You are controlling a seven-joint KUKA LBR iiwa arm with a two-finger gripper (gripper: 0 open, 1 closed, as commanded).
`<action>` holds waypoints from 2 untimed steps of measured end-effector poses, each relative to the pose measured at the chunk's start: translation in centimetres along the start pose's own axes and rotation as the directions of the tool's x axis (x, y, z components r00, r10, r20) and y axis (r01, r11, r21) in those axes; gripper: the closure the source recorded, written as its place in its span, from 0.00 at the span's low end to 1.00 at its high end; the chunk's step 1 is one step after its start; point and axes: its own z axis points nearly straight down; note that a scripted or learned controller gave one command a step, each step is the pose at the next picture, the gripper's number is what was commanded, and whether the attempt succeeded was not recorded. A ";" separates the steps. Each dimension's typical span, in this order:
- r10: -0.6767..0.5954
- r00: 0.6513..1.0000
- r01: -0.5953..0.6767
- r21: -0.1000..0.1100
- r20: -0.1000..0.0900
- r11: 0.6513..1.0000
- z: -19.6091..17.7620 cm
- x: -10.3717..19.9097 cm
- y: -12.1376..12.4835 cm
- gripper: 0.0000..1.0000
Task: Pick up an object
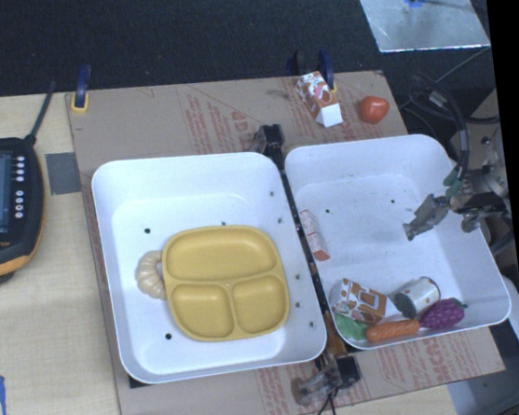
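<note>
We are hovering our gripper (423, 220) over the right bin (366, 156), close to its right edge and about midway along it. A grey finger is reaching leftward over the bare white floor; whether the pincer is spread or pressed together we cannot tell, and nothing is showing in its grasp.

The likely targets are clustering along the bin's front edge, toward its front-right corner: a silver can (417, 296) lying on its side, its long axis running roughly left to right, with purple grapes (444, 313) touching it on the right and a carrot (393, 330) just in front. From our pincer the can is lying straight toward the front edge, slightly left. We are judging that the coming move calls for travelling frontward and descending.
</note>
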 end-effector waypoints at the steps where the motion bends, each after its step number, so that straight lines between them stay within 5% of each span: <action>1: -0.001 1.000 0.001 0.001 0.002 1.000 4.8 -6.8 13.0 0.00; 2: -0.002 1.000 0.002 0.002 0.002 1.000 14.2 -7.5 17.0 0.00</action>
